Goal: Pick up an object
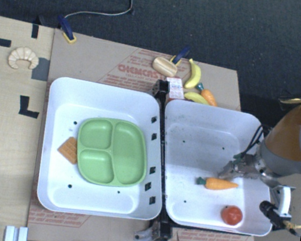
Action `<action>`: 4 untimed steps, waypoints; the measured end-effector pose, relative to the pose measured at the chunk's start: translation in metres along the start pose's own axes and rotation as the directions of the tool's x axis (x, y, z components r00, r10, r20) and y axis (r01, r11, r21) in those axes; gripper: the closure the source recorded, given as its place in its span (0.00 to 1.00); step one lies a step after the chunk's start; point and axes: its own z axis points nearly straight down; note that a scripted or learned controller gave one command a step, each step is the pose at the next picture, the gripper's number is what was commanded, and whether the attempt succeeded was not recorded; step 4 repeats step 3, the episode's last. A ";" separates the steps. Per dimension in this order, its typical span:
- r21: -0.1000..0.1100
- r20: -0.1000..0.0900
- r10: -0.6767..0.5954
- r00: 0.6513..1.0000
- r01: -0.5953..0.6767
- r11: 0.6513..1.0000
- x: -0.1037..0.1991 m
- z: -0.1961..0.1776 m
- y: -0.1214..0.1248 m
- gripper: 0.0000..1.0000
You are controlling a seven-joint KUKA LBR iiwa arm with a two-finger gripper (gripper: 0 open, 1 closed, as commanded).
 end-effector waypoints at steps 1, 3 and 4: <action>-0.001 -0.003 -0.002 1.000 0.002 1.000 0.002 0.000 0.001 0.00; -0.003 0.000 -0.001 1.000 0.001 1.000 0.109 -0.008 -0.006 1.00; -0.003 0.000 -0.001 1.000 0.001 1.000 0.109 -0.008 -0.006 1.00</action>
